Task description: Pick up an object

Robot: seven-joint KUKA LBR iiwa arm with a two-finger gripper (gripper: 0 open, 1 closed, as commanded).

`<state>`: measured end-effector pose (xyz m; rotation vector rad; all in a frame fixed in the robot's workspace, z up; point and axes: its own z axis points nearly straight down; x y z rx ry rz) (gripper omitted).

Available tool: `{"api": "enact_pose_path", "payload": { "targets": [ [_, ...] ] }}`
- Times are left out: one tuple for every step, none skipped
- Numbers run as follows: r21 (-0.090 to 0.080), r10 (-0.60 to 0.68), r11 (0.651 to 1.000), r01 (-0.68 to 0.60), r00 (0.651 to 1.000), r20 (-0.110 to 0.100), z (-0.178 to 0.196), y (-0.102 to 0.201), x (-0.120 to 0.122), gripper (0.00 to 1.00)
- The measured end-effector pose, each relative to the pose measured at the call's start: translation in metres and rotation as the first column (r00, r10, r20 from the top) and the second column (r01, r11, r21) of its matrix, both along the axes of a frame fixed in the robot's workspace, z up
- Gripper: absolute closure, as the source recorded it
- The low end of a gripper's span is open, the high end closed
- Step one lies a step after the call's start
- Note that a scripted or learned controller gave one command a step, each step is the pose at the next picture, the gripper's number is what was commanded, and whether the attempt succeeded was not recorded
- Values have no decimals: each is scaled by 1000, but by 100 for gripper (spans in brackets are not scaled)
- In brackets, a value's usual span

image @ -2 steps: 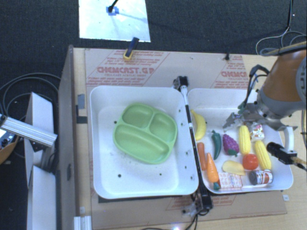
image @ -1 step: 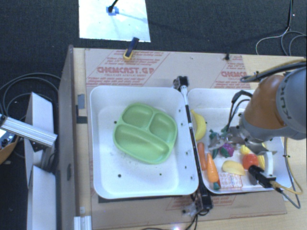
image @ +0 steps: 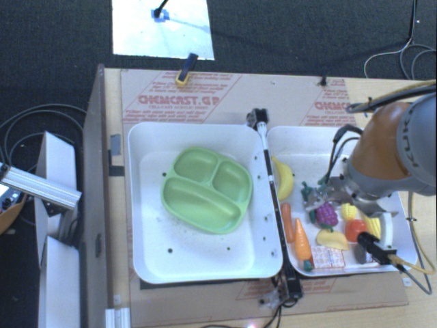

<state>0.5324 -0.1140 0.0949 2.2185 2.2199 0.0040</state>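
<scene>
Left bin [image: 147, 251], shallow white plastic with rounded corners: one pale green divided plate [image: 207, 189], three compartments, smooth and matte, lying slightly askew near the middle.

Right bin [image: 300, 142]: toy food crowded toward the near side. Yellow banana [image: 283, 176], curved, against the dividing wall. Two orange carrots [image: 300, 241], tapered, lying lengthwise beside it. Purple grape bunch [image: 327, 214], knobbly. A red tomato-like piece [image: 355, 229] and a yellow corn cob [image: 373, 225] (ridged surface) further right. A printed card [image: 330, 256] lies flat at the near edge.

Gripper [image: 315, 198] sits low over the right bin, just beside the grapes; jaws too dark and cluttered to read, cannot tell their state. Bench [image: 225, 94] surface: brown printed cardboard.
</scene>
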Motion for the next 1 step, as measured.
{"api": "enact_pose_path", "payload": {
  "targets": [
    [3,9,1000,-9,1000,7,93,75,52,100]
  ]
}}
